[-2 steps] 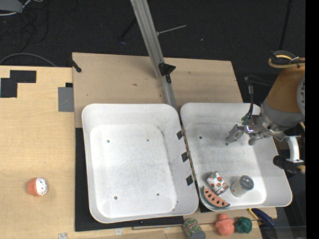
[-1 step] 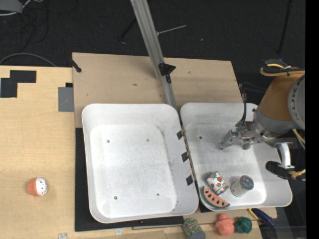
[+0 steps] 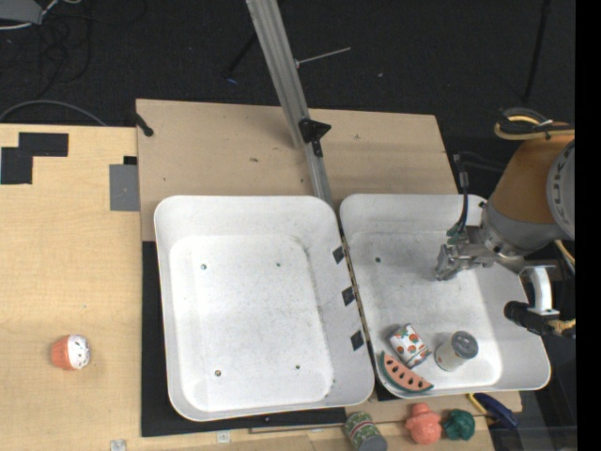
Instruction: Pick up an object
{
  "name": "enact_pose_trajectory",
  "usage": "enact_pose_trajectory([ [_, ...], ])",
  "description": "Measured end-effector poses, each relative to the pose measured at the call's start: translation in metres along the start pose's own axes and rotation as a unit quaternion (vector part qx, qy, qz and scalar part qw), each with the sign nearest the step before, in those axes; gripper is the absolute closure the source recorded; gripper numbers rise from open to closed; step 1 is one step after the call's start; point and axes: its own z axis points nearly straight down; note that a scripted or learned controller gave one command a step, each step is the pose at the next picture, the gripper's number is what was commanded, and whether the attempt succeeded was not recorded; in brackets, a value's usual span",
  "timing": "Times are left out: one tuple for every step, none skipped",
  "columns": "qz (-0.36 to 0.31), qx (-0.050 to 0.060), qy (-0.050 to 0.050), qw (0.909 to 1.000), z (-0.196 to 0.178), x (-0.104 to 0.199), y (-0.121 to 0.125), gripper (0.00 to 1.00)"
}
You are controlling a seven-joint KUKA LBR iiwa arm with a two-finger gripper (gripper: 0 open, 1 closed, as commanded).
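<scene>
In the right bin (image 3: 404,224), near its front edge, lie a small red-and-white patterned box (image 3: 408,344), a grey round object (image 3: 457,349) and a watermelon-slice toy (image 3: 407,374). My gripper (image 3: 451,260) hangs over the right part of that bin, behind and above these objects and apart from them. Nothing shows between its fingers. The arm with its orange band (image 3: 526,181) comes in from the right.
The left bin (image 3: 188,224) sits beside the right one, with black clips (image 3: 346,294) along the shared rim. A slanted metal rail (image 3: 286,73) rises behind the bins. An orange-and-white ball (image 3: 70,352) lies far left. Small toys (image 3: 427,425) sit outside the front edge.
</scene>
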Motion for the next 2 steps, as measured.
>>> enact_pose_trajectory([
  [-0.001, -0.002, -0.001, 1.0, -0.049, -0.008, -0.005, 1.0],
  [-0.003, -0.003, -0.001, 1.0, -0.103, -0.009, -0.004, 1.0],
])
